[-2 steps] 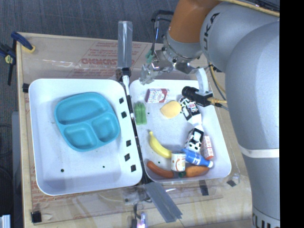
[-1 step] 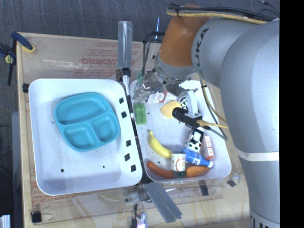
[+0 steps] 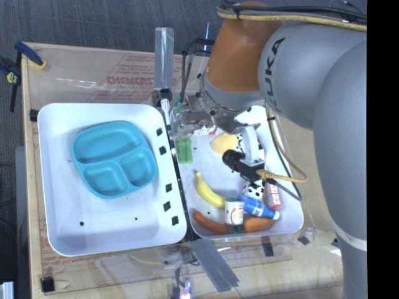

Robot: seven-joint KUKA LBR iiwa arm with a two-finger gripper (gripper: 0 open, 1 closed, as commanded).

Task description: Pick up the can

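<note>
plainly "kuka" lettering on the grey arm [image 3: 312, 61] (orange band above)

Place: robotics lab test bench.
Evidence: industrial KUKA arm [image 3: 299, 61] over two white bins [image 3: 56, 167] on a taped cardboard-topped bench [image 3: 93, 67]; blue clamp [image 3: 28, 52] at its corner; toy food.

— Holding everything up: a pale wooden bench [image 3: 93, 80], red print across its top.

— Directly on it?

— Two shallow white bins. Left bin [image 3: 56, 223] flat on the boards; right bin [image 3: 293, 220] touching it, edge to edge, partly under the arm.
</note>
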